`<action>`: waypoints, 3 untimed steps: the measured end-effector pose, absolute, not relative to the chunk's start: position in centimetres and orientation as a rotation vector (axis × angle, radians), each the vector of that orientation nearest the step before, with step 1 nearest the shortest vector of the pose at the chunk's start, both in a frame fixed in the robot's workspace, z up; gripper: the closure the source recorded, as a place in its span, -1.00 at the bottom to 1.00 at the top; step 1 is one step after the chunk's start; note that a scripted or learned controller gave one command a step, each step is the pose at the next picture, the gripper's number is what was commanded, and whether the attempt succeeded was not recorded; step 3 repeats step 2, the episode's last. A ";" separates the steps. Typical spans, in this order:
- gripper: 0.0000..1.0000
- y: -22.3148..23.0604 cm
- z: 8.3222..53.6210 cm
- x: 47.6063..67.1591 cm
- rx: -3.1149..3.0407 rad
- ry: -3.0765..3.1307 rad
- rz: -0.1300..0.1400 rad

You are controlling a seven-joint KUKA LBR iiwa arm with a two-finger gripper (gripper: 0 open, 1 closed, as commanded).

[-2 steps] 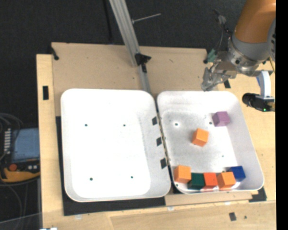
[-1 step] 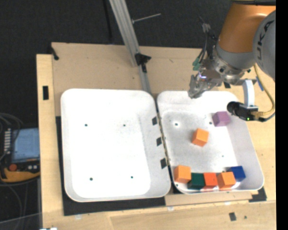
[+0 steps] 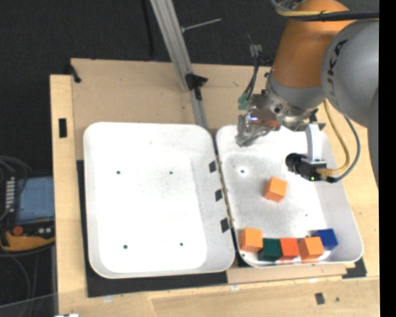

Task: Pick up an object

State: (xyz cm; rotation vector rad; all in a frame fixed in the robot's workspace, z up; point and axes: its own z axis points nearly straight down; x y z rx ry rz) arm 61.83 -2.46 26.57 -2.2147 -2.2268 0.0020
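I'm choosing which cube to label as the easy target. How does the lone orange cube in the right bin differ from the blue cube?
The lone orange cube sits apart near the middle of the right bin, turned at an angle; the blue cube sits at the near rim, ending a row beside an orange block. The orange one lies nearer the hand. Both look like similar small cubes resting on the bin floor.

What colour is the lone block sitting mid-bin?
Orange: the lone block, seen in the camera view.

The arm (image 3: 330, 51) is being cut off by the right edge. The gripper (image 3: 251, 132) fingers are being blurred, their spacing untellable. The green block (image 3: 271, 249) is being partly hidden by the near bin wall (image 3: 297, 263).
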 end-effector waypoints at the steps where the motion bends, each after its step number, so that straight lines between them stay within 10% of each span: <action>1: 1.00 2.0 26.8 61.0 -2.212 -2.229 -0.001; 3: 1.00 7.0 25.7 58.7 -2.213 -2.228 0.002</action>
